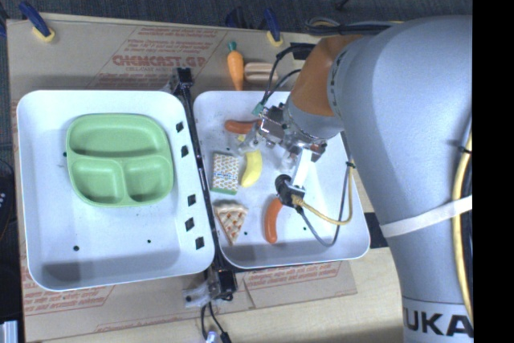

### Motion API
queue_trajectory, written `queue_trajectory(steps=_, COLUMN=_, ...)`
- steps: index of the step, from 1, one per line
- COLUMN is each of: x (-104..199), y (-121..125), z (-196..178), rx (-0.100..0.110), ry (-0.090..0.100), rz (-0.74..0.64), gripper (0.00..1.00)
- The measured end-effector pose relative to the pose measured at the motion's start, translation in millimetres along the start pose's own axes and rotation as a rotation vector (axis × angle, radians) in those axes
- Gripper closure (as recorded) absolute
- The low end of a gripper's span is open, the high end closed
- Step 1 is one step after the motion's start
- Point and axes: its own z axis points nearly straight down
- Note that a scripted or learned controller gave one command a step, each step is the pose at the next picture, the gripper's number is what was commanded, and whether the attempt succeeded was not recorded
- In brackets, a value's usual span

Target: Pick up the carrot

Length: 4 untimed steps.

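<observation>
**Carrot lies outside the bins, gripper is over the right bin**

You find the carrot on the brown cardboard behind the right bin, just past its far rim. Its green top points away from the bin. A pale beige cylinder lies just beside the carrot, on the right in the view.

The gripper is over the far part of the right bin, close to a small reddish sausage and apart from the carrot. From this view you cannot tell whether the gripper is open or closed.

In the same bin you see a yellow banana, and touching it on the left a square checkered piece like a cracker. Nearer to the front rim lie a pizza slice and a longer orange-red sausage, side by side. The left bin carries a green divided plate.
</observation>
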Motion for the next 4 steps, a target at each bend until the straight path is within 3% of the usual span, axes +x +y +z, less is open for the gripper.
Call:
queue_trajectory(steps=1, x=1, y=0, z=-10, rx=0.004, ry=0.001, rz=-0.004, gripper=1.00)
queue_trajectory(steps=2, x=61, y=-79, z=-100, rx=-0.003, ry=0.001, rz=0.027, gripper=1.00)
queue_trajectory(steps=3, x=60, y=-79, z=-100, rx=-0.002, ry=0.000, rz=0.029, gripper=0.00)
queue_trajectory(steps=4, x=47, y=-64, z=-161, rx=-0.004, ry=0.000, rz=-0.177, gripper=0.00)
